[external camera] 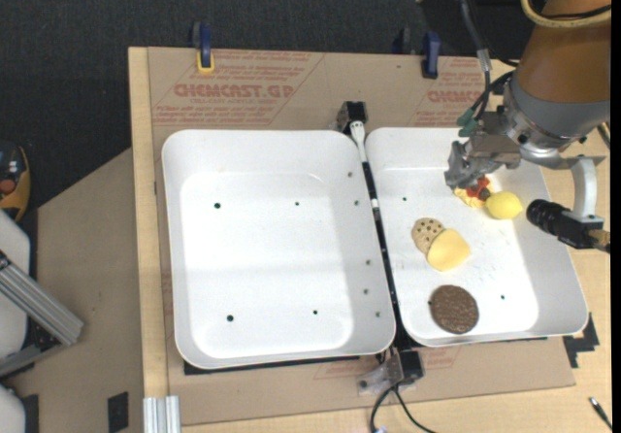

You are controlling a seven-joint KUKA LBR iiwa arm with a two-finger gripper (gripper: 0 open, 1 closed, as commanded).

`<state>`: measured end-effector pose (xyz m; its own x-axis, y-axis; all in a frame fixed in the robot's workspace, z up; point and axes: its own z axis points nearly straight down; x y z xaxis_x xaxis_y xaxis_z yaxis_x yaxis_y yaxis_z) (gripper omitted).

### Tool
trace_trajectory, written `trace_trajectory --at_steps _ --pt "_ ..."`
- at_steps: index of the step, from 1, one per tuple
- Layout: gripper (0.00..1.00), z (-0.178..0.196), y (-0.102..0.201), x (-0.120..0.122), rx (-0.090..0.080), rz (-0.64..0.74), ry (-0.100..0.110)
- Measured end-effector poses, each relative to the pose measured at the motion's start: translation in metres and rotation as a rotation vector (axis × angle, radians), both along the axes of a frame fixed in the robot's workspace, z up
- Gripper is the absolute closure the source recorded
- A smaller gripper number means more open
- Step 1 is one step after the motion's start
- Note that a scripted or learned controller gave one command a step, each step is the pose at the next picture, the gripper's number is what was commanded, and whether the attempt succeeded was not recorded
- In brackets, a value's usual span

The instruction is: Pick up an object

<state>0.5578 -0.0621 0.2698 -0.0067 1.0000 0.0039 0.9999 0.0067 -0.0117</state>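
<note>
Hovering low in right bin (543, 324), hand (469, 179) sits over small red-orange item (475, 193); finger spread not discernible, grip cannot tell. Yellow ball (504, 205) just beside hand. Tan cookie (426, 232) and yellow lump (449, 249) touching, below-left of hand. Brown cookie (454, 309) farther off. Left bin (184, 227) well away.
</note>
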Motion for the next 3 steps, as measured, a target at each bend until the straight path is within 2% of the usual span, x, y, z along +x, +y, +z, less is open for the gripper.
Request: trace_trajectory --at_steps 1,2,3 --pt "1.00 0.078 0.061 0.101 -0.005 0.001 -0.027" --pt "1.00 0.082 -0.049 0.089 -0.010 -0.017 -0.017" --pt "1.00 0.031 0.058 0.083 0.000 0.003 -0.005"
